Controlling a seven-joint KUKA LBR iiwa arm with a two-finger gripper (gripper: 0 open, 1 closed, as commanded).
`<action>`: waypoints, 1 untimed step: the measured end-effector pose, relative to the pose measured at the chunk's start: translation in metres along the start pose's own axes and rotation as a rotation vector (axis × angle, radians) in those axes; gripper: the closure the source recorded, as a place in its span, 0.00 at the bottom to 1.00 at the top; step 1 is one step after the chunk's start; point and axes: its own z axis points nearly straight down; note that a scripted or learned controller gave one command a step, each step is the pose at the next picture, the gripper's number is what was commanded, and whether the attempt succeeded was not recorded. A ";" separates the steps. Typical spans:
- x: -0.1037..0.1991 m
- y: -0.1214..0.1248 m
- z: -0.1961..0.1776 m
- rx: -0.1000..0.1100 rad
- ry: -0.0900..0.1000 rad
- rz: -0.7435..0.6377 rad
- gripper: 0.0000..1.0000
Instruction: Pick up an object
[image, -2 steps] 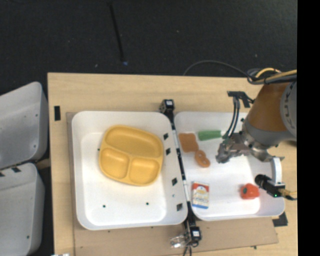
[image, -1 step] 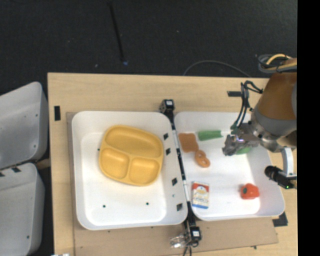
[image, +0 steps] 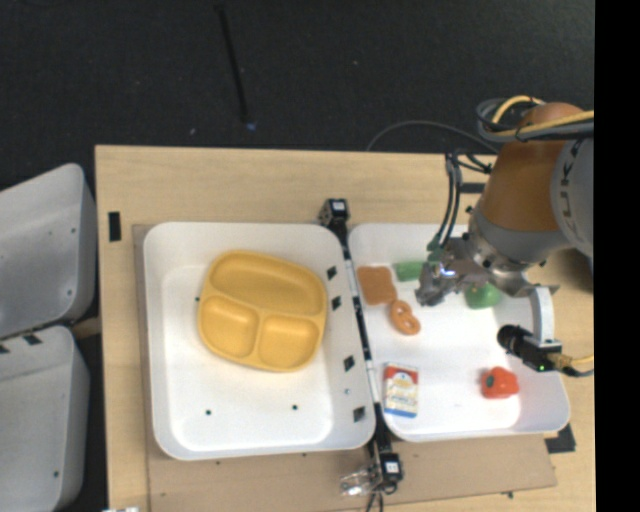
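My gripper (image: 432, 291) hangs over the upper middle of the right bin (image: 450, 410), pointing down and to the left. Just below and left of it lies an orange pretzel-shaped piece (image: 404, 318). A flat tan slab (image: 376, 285) lies further left, near the bin's left wall. A green piece (image: 408, 270) shows beside the gripper's upper left, and another green piece (image: 483, 295) peeks out to its right, partly hidden by the wrist. Nothing is visible between the fingers.
A small white and red packet (image: 401, 390) lies at the right bin's lower left. A red-orange object (image: 499, 383) sits at its lower right. The left bin (image: 180, 400) holds a yellow divided plate (image: 263, 309). Cables run off the arm to the right.
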 end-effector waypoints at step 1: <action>0.061 -0.005 0.000 0.004 0.000 0.000 1.00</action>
